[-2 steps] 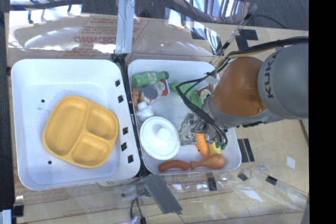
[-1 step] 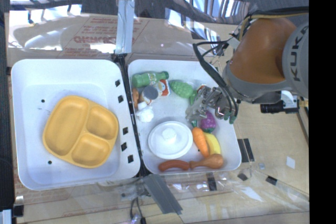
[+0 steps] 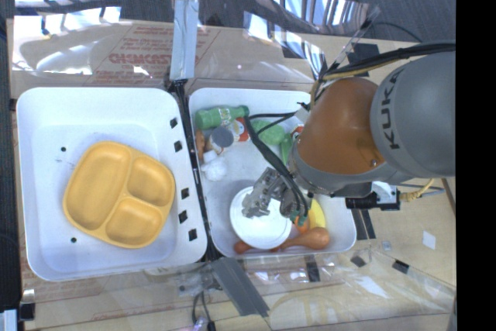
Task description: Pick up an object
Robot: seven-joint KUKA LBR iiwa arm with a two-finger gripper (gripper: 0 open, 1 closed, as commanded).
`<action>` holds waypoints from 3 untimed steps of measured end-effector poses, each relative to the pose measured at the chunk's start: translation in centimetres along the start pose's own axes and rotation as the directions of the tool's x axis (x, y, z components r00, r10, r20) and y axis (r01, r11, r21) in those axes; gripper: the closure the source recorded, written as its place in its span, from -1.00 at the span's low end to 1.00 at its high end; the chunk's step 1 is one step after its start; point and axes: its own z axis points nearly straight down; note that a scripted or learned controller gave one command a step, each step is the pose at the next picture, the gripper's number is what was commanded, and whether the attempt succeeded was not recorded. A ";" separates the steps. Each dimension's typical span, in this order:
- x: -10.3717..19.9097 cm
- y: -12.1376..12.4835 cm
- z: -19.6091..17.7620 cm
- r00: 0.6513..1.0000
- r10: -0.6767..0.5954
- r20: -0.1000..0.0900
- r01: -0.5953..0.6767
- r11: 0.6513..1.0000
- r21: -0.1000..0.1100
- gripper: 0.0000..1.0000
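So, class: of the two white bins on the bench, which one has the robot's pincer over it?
The right bin, crowded with small items. The pincer hangs above its white bowl; the left bin holds a yellow divided tray.

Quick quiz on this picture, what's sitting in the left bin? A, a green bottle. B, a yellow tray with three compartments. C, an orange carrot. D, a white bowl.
B: the yellow tray with three compartments lies alone in the left bin, while the bottle and bowl are in the right bin under the arm.
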 end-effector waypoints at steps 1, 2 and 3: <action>-4.3 -5.1 -1.5 0.969 -0.248 0.006 0.248 0.969 0.001 1.00; -4.6 -9.5 0.0 0.944 -0.331 0.003 0.331 0.944 0.000 1.00; -4.6 -8.0 -3.6 1.000 0.008 0.007 -0.008 1.000 -0.001 1.00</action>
